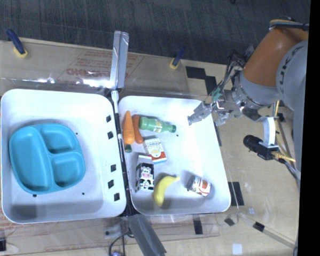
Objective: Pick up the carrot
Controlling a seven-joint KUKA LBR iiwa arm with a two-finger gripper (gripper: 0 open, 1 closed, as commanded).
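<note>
Carrot [128,127] lies by the right bin's left wall; gripper [199,115], aperture indiscernible, hovers well apart.

A single fixed camera watches me from above the bench [152,63], tilted so the bench's far edge runs along the top. It sits far enough back to take in both white bins [60,101] whole, side by side. My arm [281,56] enters from its right side.

The grey arm [291,67] is wearing an orange band [274,48]; thin cables are trailing toward its metallic tool [201,115].
</note>
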